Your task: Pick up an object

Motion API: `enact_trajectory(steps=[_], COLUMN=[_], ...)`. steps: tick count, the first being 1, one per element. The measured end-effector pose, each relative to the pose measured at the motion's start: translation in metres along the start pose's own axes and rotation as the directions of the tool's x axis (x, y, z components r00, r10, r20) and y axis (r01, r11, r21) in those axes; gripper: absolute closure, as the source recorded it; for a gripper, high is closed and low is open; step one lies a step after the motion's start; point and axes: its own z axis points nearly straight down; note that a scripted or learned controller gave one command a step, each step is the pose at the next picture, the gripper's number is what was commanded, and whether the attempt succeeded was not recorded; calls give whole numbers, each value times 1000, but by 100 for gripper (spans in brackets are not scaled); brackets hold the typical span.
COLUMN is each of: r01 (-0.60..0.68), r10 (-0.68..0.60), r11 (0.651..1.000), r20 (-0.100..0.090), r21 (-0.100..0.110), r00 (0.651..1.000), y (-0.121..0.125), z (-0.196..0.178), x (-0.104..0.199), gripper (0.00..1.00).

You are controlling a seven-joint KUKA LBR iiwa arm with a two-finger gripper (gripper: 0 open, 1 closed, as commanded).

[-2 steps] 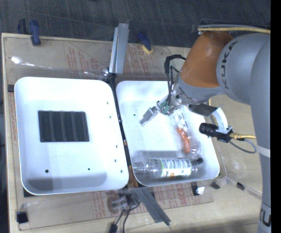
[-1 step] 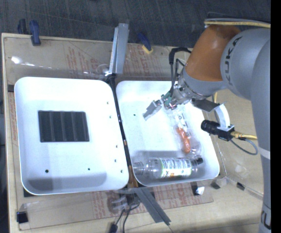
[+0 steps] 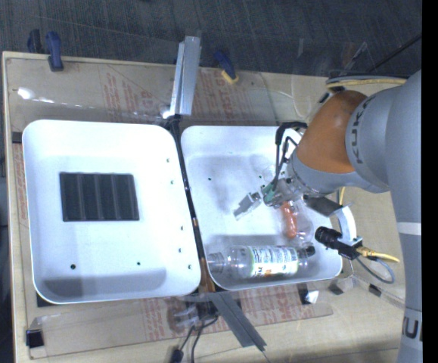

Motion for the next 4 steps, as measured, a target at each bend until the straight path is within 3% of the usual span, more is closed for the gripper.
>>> enact_trajectory(steps=[1, 2, 3, 4], r01=[48, 49, 50, 50], r10=[-48, -49, -50, -50], r11=[999, 999, 999, 999], r20=[2, 2, 2, 2], r21=[-4, -3, -3, -3], r00=[999, 999, 999, 999], y=[-6, -5, -5, -5], z=[-48, -58, -58, -58], x=[-5, -6, -6, -6], gripper=[0, 100, 0, 0])
